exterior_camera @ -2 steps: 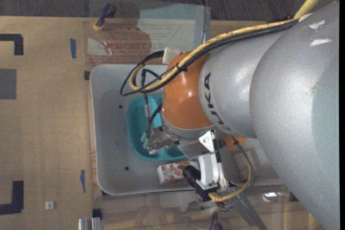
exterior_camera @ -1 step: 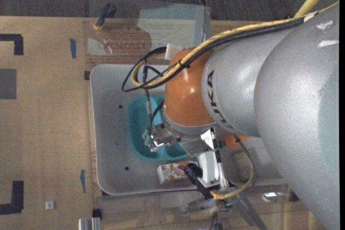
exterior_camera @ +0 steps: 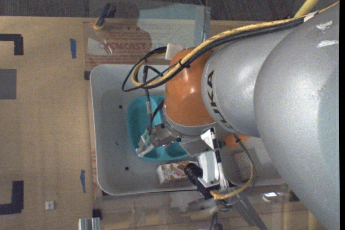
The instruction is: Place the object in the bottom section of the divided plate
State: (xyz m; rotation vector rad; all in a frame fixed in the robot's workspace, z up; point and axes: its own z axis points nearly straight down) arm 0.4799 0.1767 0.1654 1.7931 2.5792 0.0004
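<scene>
A teal divided plate [exterior_camera: 139,122] lies in the white bin [exterior_camera: 108,116], and the arm covers its right half. My gripper [exterior_camera: 146,143] hangs over the plate's near edge, low above it. The orange wrist band [exterior_camera: 186,94] and the grey arm hide most of what lies under the gripper. A small white and orange carton [exterior_camera: 173,172] lies on the bin floor just in front of the plate, beside the gripper's body. I see nothing clearly held in the gripper.
An orange item [exterior_camera: 235,140] peeks out from under the arm to the right of the plate. Black and yellow cables [exterior_camera: 141,70] loop above the plate. A clear plastic sheet [exterior_camera: 145,29] lies behind the bin on the wooden bench.
</scene>
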